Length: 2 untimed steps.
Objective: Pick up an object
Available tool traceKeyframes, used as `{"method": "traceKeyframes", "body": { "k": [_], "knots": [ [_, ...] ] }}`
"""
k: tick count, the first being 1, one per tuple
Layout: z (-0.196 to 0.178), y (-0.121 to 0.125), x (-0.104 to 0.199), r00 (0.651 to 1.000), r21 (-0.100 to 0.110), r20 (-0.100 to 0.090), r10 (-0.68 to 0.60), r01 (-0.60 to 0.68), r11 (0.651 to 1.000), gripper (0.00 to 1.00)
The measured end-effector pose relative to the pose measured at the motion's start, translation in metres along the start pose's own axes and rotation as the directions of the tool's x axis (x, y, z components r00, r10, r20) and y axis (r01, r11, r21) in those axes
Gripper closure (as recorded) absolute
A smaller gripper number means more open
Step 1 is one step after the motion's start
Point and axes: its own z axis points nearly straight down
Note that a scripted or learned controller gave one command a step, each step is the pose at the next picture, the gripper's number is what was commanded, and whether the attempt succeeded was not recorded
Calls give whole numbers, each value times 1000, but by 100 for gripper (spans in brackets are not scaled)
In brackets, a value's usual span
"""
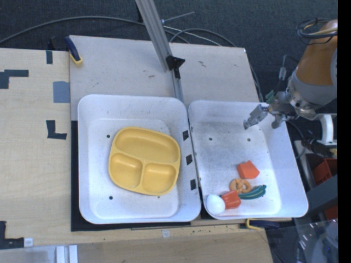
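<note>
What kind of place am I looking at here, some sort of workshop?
Probably a robotics lab set up for grasping tests. A grey and orange robot arm reaches over two white bins on a bench; one holds a yellow divided plate, the other small toy items, and loose cables trail behind.

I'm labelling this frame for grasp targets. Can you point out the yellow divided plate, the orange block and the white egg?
Yellow plastic divided plate (143, 160), camera view, on the ridge where its three compartments meet.
Orange block (248, 170), camera view, on its top face.
White egg-shaped object (215, 203), camera view, on its rounded middle.
</note>
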Motion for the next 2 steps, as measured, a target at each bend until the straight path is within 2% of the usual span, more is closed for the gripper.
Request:
{"method": "traceKeyframes", "body": {
  "k": [1, 2],
  "knots": [
    [0, 0, 0, 1000, 0, 0, 0, 0, 1000, 0],
    [65, -1, 3, 1000, 7, -1, 0, 0, 1000, 0]
  ]
}}
